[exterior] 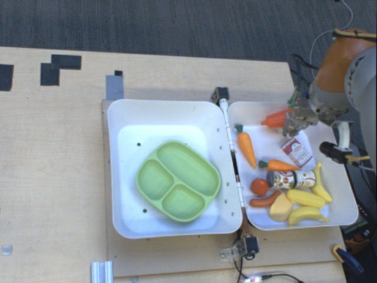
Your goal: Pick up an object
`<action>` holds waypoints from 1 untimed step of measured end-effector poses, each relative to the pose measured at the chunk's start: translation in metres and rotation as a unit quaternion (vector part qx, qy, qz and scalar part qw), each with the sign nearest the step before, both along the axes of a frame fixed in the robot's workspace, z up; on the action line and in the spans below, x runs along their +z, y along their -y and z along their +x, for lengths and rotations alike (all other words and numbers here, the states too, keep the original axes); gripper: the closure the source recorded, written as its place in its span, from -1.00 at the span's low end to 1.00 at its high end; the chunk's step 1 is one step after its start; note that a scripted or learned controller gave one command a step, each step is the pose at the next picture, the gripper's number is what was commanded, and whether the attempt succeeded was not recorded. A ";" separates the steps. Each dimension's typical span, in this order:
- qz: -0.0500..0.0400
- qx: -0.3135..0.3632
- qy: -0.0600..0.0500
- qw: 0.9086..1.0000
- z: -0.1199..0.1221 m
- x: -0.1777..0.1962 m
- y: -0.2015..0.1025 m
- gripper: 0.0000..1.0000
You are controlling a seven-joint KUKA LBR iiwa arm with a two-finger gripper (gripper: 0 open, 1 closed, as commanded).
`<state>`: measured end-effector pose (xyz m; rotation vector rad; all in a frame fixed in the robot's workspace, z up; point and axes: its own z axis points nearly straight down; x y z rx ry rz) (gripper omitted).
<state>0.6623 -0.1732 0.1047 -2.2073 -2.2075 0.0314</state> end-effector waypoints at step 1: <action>0.001 0.001 0.005 1.000 -0.002 0.006 0.000 1.00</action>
